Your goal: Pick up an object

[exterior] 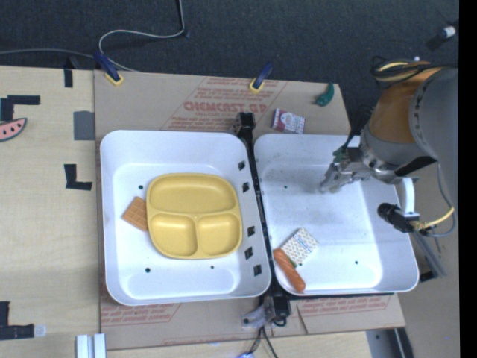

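In the right bin (387, 274) lie a white patterned packet (299, 246) and an orange carrot-like piece (289, 270), both near the front left corner. My gripper (333, 181) hangs over the bin's back right part, well away from both items, with nothing seen between its fingers. The left bin (119, 222) holds a yellow divided plate (195, 215) and a tan cracker-like piece (136, 214) tucked under the plate's left edge.
A small red-and-white packet (287, 121) and a green clip (325, 95) lie on the cardboard behind the right bin. Black clamps (250, 192) join the two bins along the middle. Yellow clips (260, 80) hold the cardboard's back edge.
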`<state>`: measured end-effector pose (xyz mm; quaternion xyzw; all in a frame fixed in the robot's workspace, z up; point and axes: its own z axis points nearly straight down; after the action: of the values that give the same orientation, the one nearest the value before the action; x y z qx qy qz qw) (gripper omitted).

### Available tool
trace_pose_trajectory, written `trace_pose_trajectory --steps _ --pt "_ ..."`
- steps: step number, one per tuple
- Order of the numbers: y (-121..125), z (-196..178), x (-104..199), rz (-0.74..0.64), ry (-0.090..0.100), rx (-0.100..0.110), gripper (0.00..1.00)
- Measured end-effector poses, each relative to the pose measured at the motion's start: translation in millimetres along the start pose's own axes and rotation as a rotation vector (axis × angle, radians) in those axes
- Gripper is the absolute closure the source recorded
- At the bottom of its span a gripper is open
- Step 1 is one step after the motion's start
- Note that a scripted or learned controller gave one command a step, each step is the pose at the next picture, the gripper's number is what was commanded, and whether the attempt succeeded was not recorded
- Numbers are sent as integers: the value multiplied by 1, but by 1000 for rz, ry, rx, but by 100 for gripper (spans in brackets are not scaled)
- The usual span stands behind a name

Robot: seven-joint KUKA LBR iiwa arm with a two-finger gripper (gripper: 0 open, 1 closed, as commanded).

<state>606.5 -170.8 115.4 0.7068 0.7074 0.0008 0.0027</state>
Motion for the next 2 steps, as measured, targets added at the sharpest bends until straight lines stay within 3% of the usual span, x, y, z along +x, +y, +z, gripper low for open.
trace_pose_trajectory --steps 1,2 --pt "0 0 0 0 0 0 0" --pt "0 -9 1 -1 2 0 100"
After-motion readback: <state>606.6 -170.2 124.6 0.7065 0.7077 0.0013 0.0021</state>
